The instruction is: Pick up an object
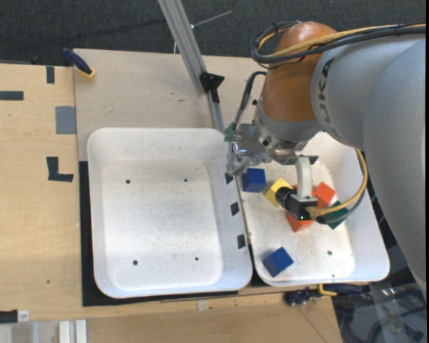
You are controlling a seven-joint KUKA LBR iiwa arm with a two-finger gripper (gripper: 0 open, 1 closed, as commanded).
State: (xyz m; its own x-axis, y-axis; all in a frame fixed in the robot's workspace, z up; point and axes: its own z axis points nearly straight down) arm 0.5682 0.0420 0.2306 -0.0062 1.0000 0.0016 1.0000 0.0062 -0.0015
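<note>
My gripper [237,164] hangs low over the left edge of the right bin [343,266], close to the divide between the two bins. A blue cube [254,180] lies just to its right and below, touching or nearly touching the gripper body. Further right lie a yellow piece [277,191], an orange block [324,192] and a red block [299,223], partly hidden by a black part and cables. Near the front of the bin a second blue block [277,261] sits apart from the rest.
The left bin [157,213] sits beside the right one, their rims meeting under the gripper. A slanted metal pole [189,48] runs down from the top to the bins' back edge. The arm's grey body [386,120] covers the right bin's far right side.
</note>
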